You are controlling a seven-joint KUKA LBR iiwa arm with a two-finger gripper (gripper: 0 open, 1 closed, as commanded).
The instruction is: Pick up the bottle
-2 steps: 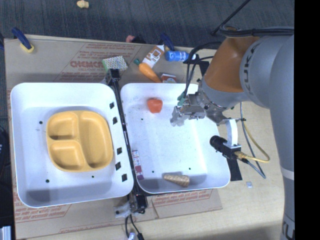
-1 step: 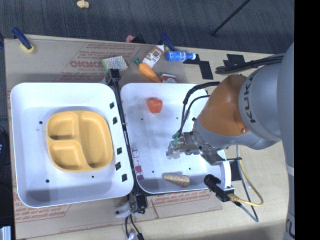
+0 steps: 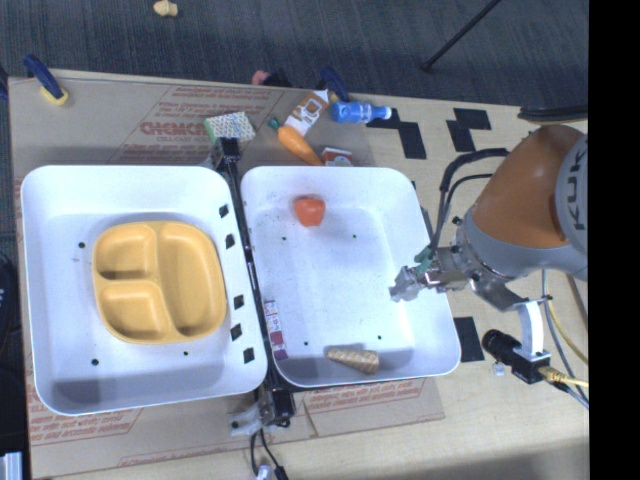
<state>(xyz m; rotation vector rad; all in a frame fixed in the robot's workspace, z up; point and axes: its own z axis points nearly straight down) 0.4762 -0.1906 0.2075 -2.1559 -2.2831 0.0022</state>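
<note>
A small blue bottle (image 3: pixel 358 113) lies on its side on the cardboard behind the right bin (image 3: pixel 425 228), outside it. Next to it on the left lies a white bottle with an orange label (image 3: pixel 306 114). My gripper (image 3: pixel 408 284) hangs over the right bin's right side, near the wall, far from both bottles. Nothing shows in its grasp.
In the right bin sit a red fruit-like toy (image 3: pixel 309 210) at the back and a tan cone-shaped piece (image 3: pixel 352 358) at the front. An orange carrot (image 3: pixel 298 145) lies behind the bin. The left bin (image 3: pixel 40 268) holds a yellow divided plate (image 3: pixel 158 280).
</note>
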